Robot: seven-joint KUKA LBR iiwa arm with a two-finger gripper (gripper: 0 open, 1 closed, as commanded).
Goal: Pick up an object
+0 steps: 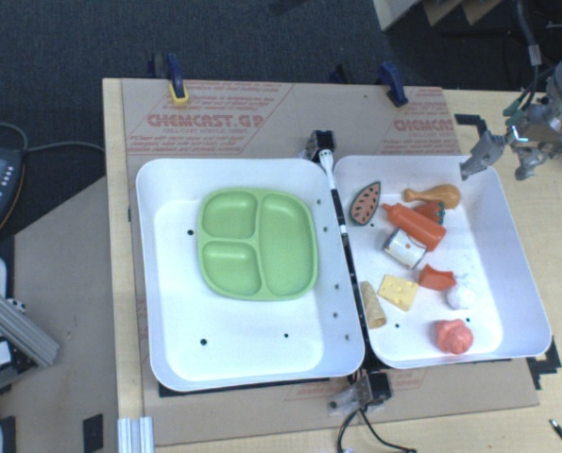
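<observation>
My gripper (499, 168) hangs open at the far right corner of the right bin (521, 262), with nothing between its fingers. Below and left of it in that bin lie a chicken drumstick (432, 195), a watermelon slice (365, 203), an orange carrot (415, 225), a small can (405, 248), a cheese wedge (398, 292), a red piece (436, 277), a white lump (460, 296), a pink strawberry (452, 336) and a tan roll (372, 306). The drumstick is the nearest to the gripper.
The left bin (167, 328) holds a green divided plate (259, 243). Two clamps (178, 78) (391, 83) grip the board at the back edge. A black fitting (321, 143) sits where the bins meet at the back.
</observation>
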